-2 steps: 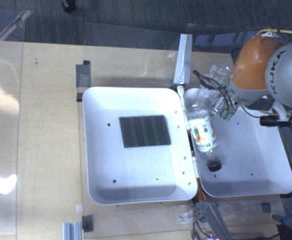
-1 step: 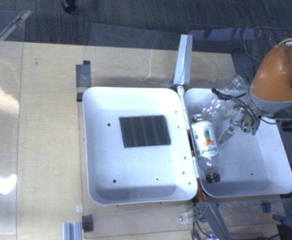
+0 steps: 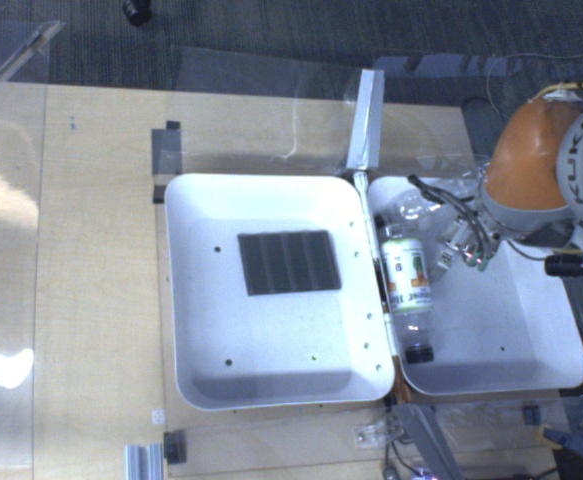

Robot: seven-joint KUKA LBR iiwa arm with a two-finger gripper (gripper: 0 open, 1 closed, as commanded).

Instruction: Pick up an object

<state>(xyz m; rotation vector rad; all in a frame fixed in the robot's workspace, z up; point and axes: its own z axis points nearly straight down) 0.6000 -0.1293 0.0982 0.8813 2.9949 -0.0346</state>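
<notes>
A clear plastic bottle with a white and green label lies along the left wall of the right bin, its dark cap pointing toward the front. A dark grey ribbed rectangular pad lies flat in the middle of the left bin. My gripper hangs low over the right bin's back half, just right of the bottle's upper part. The grey arm with its orange band covers the bin's back right corner.
Something clear and crumpled sits at the right bin's back left corner, beside the gripper's cables. A metal divider post stands behind the gap between the bins. A clear plastic screen covers the bench on the left.
</notes>
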